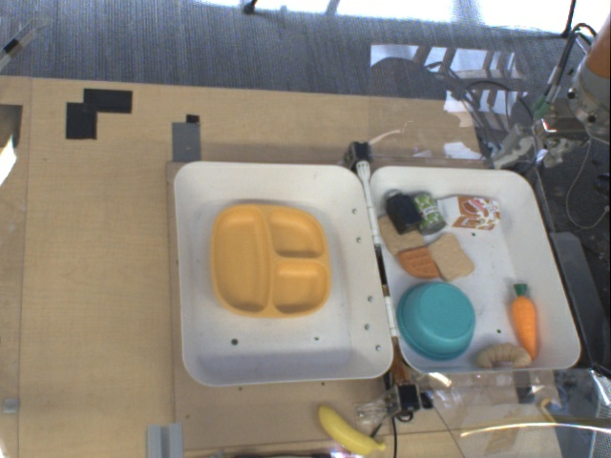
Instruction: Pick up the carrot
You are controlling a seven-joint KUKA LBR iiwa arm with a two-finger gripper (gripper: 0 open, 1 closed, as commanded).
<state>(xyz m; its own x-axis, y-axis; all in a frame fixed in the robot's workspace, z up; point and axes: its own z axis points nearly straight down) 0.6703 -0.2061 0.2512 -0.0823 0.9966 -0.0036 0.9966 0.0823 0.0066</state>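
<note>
The carrot (pixel 524 322) is small and orange with a green top. It lies in the right bin (pixel 549 237) near the right wall, pointing toward the front edge. The arm's end with my gripper (pixel 549 127) sits at the top right, beyond the right bin's far corner and well apart from the carrot. It is partly cut off by the frame edge and tangled with cables.
A teal bowl (pixel 436 320) stands left of the carrot and a beige peanut-shaped piece (pixel 503 355) lies just in front of it. Tan and orange slices (pixel 434 256), a dark can (pixel 415 212) and a red-white packet (pixel 475 212) lie further back. A yellow divided plate (pixel 270 259) sits in the left bin (pixel 200 351). A banana (pixel 348 432) lies on the bench.
</note>
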